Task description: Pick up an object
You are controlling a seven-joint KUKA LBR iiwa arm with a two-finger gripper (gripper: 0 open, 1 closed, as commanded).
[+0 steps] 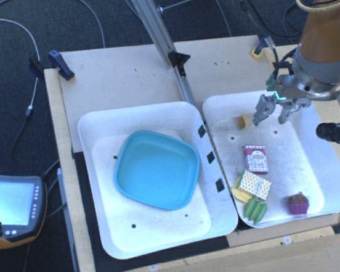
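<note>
Left of the gripper (274,113) and nearest to it: small tan block (241,121), alone at the far end of the right bin (328,161). Gripper fingers spread, nothing between them. Nearer the camera than the gripper: red carton (256,159), long axis running away from the camera.

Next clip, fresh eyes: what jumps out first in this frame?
The big blue plate dominates, lying alone in the left bin. The arm's gripper hangs open over the upper part of the right bin, holding nothing, with a small tan block just to its left. Lower in that bin cluster a red box, a checkered packet, a green item and a purple item.
</note>
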